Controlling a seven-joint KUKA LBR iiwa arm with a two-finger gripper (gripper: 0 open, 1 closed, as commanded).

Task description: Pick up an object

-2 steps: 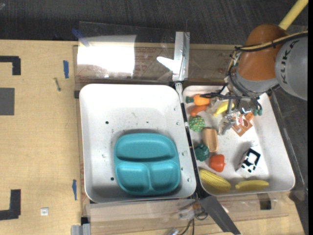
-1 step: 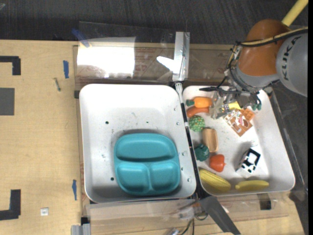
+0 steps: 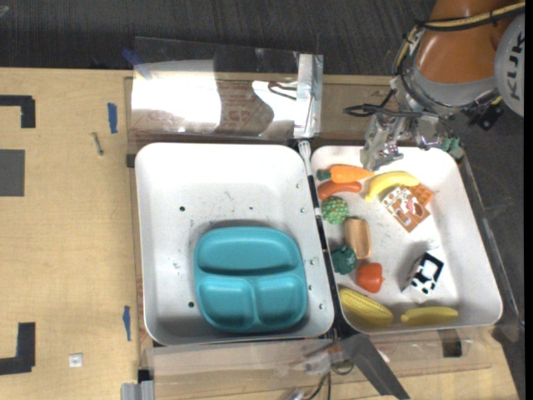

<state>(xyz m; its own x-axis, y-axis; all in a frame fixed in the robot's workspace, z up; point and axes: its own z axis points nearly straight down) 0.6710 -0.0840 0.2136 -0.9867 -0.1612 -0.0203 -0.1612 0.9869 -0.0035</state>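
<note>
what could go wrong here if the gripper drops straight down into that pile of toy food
The gripper hovers at the right bin's far rim, so a straight descent may strike the wall. The carrot, banana and waffle piece lie crowded just below it, so a grab could catch two at once or nudge one away. The rounded banana may also slip from the fingers.

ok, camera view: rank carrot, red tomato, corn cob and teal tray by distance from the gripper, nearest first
Gripper is at the right bin's far edge.
1. Carrot: just below and left of it, far end of the right bin.
2. Red tomato: lower middle of the right bin.
3. Corn cob: near edge of the right bin.
4. Teal tray: in the left bin.
</note>
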